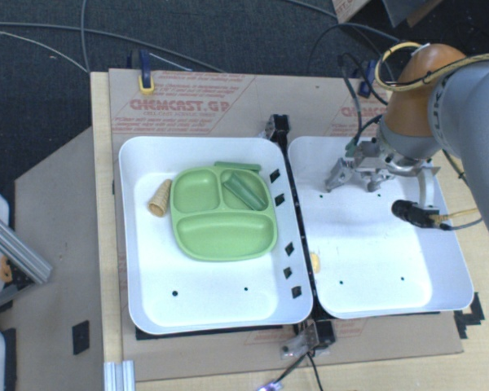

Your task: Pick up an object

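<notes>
Hand (pixel 358 177) (grip unclear) hangs near right bin's (pixel 391 300) far rim, open floor ahead.

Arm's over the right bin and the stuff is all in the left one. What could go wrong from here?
1. The gripper hangs over the right bin, away from everything, so closing here would likely grab nothing.
2. The green piece lies in a compartment of the green plate; a grasp there could hit the dividers or lift the plate.
3. The cone lies close beside the plate's rim, leaving little room on that side.
</notes>
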{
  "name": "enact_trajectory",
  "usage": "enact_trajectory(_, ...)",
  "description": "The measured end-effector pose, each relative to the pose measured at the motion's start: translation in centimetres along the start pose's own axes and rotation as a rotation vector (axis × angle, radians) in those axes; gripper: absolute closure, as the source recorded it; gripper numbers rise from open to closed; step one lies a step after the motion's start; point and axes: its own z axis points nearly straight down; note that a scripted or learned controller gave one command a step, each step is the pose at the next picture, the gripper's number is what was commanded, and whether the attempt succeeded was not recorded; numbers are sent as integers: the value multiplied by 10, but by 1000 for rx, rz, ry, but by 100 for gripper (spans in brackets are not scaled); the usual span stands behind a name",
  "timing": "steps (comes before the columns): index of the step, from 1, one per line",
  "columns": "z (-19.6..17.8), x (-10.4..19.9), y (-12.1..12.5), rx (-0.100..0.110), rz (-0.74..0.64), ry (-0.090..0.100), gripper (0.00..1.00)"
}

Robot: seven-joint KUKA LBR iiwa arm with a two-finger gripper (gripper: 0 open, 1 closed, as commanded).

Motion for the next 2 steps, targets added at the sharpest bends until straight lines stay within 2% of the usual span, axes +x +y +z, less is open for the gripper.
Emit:
enact_trajectory(1,-14,0,1,-5,0,0,100)
enact_trajectory(2,-60,-6,4,-11,1,-3,100)
